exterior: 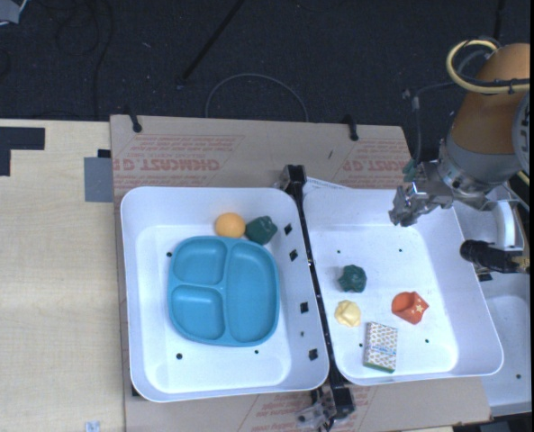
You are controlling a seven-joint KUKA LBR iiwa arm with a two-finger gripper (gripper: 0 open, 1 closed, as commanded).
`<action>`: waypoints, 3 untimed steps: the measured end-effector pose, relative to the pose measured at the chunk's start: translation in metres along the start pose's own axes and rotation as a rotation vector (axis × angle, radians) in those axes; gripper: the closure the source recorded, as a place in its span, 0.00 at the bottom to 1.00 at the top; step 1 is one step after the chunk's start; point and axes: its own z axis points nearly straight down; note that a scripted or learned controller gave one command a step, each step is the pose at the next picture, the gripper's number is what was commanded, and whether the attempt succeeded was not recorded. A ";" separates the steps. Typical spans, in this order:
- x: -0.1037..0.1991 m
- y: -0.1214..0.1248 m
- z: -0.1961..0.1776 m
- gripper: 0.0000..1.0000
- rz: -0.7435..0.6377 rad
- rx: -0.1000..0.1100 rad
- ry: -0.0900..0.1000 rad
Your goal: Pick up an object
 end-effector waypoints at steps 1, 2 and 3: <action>-0.001 0.000 -0.038 1.00 0.000 0.003 0.001; 0.048 -0.015 -0.044 1.00 -0.002 0.007 0.002; 0.092 -0.041 -0.033 1.00 -0.001 0.010 0.002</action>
